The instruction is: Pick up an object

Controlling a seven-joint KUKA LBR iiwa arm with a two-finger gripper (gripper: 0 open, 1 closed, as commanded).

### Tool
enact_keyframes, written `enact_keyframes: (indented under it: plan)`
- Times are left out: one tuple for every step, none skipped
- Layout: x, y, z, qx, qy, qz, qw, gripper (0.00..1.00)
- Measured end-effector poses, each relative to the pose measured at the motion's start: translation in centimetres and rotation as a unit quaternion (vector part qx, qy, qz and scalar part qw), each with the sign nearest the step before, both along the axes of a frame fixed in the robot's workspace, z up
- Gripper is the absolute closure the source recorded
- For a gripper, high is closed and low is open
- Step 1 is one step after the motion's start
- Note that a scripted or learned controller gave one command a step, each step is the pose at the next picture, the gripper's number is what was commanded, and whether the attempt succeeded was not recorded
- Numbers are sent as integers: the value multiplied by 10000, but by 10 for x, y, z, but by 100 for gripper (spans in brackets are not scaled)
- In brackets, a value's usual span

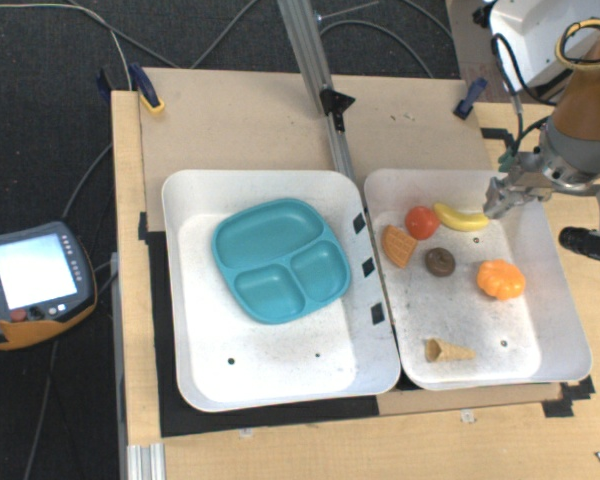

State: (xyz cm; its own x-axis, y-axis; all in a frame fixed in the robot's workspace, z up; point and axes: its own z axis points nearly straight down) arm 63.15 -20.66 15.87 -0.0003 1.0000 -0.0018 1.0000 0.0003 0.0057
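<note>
The right bin [540,363] holds several toy foods: a yellow banana [460,218], a red tomato [421,221], an orange bread piece [399,246], a brown round item [440,262], an orange fruit [500,279] and a waffle cone [448,350]. My gripper [503,197] hangs low over the bin's far right part, just right of the banana's end. Nothing shows between its fingers.
The left bin [195,368] carries a teal divided plate [280,259]. A metal pole [315,63] runs from the top down between the bins. A tablet controller [30,283] lies off the bench at the left. Cables cross the dark floor.
</note>
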Motion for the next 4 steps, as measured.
enact_keyframes:
  plan:
    - [5, -1, 45, -1, -7, 5, 10000, 100]
    - [6, -1, 97, -2, -9, 7, 10000, 100]
    - [9, 49, 84, 18, 34, 26, 10000, 100]
    - [4, 105, 92, 25, 29, 32, 10000, 100]
